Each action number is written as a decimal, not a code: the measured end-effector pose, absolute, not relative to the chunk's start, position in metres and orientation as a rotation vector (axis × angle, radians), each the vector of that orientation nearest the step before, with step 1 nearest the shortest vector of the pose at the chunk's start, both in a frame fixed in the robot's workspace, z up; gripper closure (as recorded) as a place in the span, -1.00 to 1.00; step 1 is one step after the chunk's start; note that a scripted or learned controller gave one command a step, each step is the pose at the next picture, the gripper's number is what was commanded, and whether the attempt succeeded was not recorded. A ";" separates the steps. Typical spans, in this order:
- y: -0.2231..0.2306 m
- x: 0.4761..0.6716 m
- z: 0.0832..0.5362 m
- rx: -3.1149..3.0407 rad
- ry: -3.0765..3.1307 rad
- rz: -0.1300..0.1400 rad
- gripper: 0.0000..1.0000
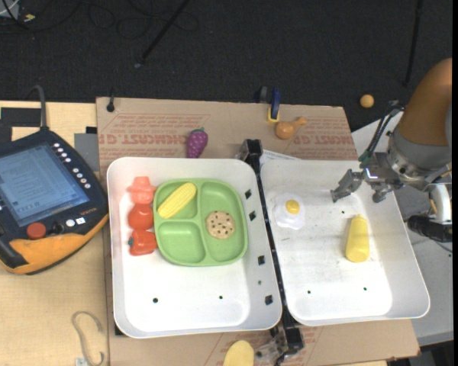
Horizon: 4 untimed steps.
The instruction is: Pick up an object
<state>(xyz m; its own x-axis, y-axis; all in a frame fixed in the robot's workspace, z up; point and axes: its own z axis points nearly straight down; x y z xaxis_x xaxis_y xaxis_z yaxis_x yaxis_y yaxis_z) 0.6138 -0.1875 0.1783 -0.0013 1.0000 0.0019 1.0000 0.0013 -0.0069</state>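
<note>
1. Bench surface: brown cardboard sheet (214, 124) under 2 shallow white bins set side by side, dark floor behind.
2. Left bin (183, 303): taken as the landmark for all entries below.
3. Green divided plate (185, 246): inside the left bin, upper middle, 3 compartments.
4. Corn cob (175, 199): yellow, in the plate's upper-left compartment.
5. Cookie (220, 224): in the plate's right compartment.
6. Orange-red toy pieces (140, 216): stacked in a column inside the left bin, touching the plate's left edge.
7. Right bin (343, 296): touching the left bin's right side.
8. Yellow block (357, 238): in the right bin, far from the left bin, lying free.
9. Fried egg (291, 210): in the right bin, near the shared divider.
10. Gripper (361, 184): above the right bin's upper right; fingers spread apart, nothing between them; yellow block just below, not touching.
11. Purple grapes (196, 142): on cardboard just behind the left bin.
12. Orange pear-shaped toy (288, 128): on cardboard behind the right bin.
13. Teach pendant (34, 197): left of the left bin.
14. Yellow lemon-like toy (239, 353): in front of the left bin's near right corner.
</note>
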 end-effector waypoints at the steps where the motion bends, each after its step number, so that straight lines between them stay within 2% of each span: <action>1: -0.182 0.612 0.135 -2.214 -2.221 0.004 -1.00; 2: -0.178 0.612 0.085 -2.212 -2.223 0.004 -1.00; 3: -0.179 0.613 0.098 -2.216 -2.224 0.000 1.00; 4: -0.183 0.611 0.140 -2.225 -2.220 -0.002 1.00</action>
